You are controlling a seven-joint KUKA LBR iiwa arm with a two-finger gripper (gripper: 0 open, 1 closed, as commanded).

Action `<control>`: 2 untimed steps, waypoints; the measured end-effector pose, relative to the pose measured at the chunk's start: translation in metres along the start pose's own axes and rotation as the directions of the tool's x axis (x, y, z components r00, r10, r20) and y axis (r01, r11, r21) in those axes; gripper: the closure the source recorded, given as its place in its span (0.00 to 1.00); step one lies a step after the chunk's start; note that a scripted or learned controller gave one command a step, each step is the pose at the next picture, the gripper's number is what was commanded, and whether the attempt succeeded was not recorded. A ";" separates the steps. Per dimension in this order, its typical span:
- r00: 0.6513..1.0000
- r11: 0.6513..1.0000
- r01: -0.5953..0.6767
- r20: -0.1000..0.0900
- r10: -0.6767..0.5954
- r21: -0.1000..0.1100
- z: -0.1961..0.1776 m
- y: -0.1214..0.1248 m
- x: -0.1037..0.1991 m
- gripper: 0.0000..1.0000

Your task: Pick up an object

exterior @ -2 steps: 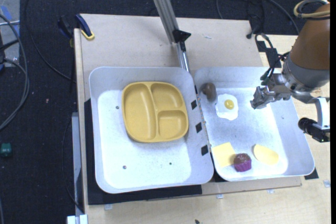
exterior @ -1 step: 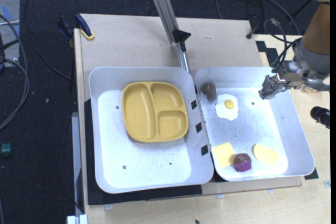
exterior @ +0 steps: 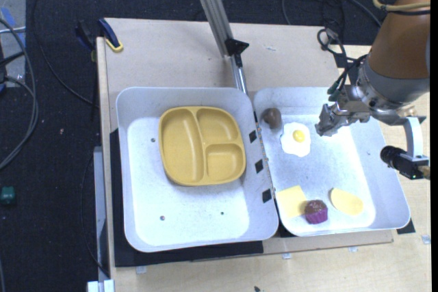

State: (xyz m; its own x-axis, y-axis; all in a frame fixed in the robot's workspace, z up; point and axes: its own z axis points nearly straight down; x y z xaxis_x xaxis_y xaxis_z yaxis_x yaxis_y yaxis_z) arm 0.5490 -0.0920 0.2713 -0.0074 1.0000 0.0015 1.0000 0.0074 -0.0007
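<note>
White plastic right bin (exterior: 383, 167) lies under my dark two-finger gripper (exterior: 328, 125), poised beside the flat toy fried egg (exterior: 296, 140); nothing visibly lifted, jaw opening unclear.

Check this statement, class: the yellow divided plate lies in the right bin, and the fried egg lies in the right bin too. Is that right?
One part is wrong. The camera view shows the yellow divided plate in the left bin, not the right one. The fried egg does lie in the right bin, as stated.

No text, label, brand, number or sign can be read anywhere here
</note>
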 end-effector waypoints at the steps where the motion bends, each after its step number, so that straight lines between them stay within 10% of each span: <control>1: 1.000 1.000 0.000 0.000 0.000 0.002 0.012 -0.010 0.051 1.00; 2: 1.000 1.000 0.000 0.001 0.000 0.002 0.029 -0.014 0.105 1.00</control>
State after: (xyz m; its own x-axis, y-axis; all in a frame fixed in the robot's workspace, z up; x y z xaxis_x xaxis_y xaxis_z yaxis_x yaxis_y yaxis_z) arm 0.5345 0.0127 0.2426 -0.0071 1.0000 0.0008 1.0000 0.0071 -0.0023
